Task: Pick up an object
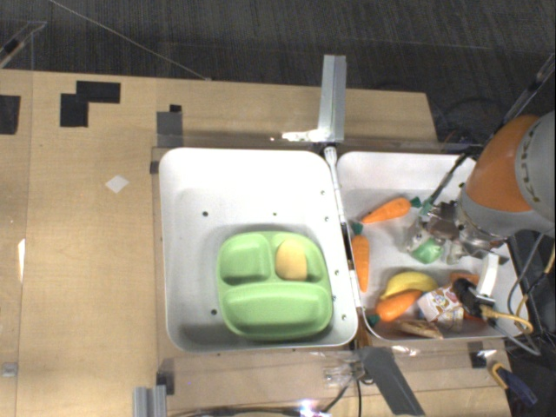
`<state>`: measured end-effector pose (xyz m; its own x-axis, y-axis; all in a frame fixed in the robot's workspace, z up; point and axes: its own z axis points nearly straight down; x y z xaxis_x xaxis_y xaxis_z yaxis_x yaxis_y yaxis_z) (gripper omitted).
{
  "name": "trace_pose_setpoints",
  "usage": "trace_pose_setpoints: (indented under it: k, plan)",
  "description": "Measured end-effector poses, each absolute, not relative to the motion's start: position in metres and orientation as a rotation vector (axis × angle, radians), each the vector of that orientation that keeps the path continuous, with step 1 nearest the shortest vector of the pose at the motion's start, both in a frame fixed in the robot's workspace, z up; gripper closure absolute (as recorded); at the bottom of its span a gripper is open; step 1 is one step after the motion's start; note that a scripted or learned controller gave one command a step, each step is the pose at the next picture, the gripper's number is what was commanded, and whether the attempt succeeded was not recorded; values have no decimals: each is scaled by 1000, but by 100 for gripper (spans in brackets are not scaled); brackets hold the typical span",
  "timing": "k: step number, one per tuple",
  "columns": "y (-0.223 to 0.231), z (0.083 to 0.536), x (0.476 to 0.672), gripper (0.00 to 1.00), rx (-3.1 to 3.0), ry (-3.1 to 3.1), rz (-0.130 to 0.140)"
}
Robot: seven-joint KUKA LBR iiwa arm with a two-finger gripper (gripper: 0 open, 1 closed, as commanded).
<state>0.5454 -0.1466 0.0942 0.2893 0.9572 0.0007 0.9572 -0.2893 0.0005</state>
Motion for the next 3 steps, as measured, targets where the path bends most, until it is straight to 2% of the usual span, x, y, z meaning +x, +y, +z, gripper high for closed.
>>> trace_pose_setpoints:
  k: [1,2,3]
  plan:
    - [-146,102,547,100,2521,1877,2]
    - [-104,215,529,100,2568,1809,0]
    - [-83,128,513,100,2332,2109,-2]
